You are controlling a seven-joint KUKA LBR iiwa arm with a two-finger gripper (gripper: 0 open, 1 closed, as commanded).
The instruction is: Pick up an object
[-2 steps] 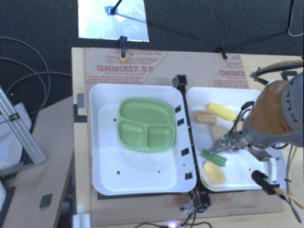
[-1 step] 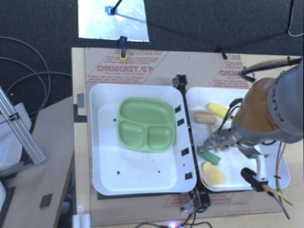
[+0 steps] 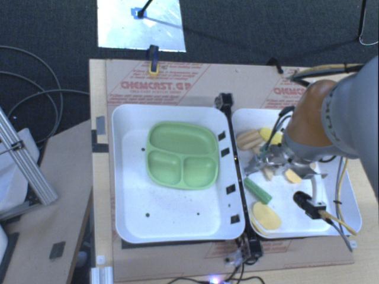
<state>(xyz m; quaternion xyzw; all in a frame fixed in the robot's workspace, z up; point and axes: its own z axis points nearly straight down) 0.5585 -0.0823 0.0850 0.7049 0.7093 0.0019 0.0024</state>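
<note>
The right bin (image 3: 340, 218) holds several small toy foods: a tan bread-like piece (image 3: 249, 138), a yellow piece (image 3: 269, 134) beside it, a green stick (image 3: 257, 190), a yellow oval (image 3: 267, 216) near the front and a small yellow bit (image 3: 293, 176). My gripper (image 3: 265, 163) reaches down into this bin from the right, its metal tip low among the items, just above the green stick and below the tan piece. The arm's grey and orange body (image 3: 323, 120) covers the bin's back right part.
The left bin (image 3: 127, 218) holds a green divided plate (image 3: 181, 154). A black divider with clips (image 3: 232, 158) runs between the bins. Cables (image 3: 331, 218) trail over the right bin's front right. A yellow clamp (image 3: 153, 61) sits behind the bins.
</note>
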